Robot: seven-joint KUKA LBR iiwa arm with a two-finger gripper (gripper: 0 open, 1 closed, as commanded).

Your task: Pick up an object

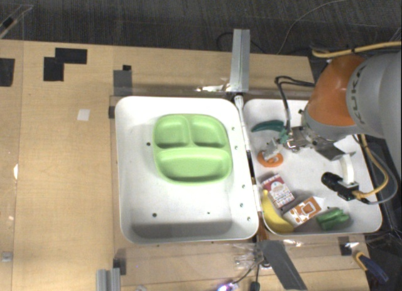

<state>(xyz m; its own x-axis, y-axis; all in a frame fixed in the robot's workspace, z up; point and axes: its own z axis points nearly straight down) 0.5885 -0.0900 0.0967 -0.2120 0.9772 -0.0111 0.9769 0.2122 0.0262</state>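
A small orange disc (271, 158) is lying in the right bin (370, 224), near its left wall, with a teal piece (269, 126) sitting just behind it. The gripper (286, 139) is hovering between the two, close over them; whether it is released or grasping anything cannot be told. Nearer the front, a pink carton (280, 190), a banana (274, 214), an orange box (306, 208) and a green object (333, 219) are lying close together. A green divided plate (190, 147) is resting in the left bin (135, 214)
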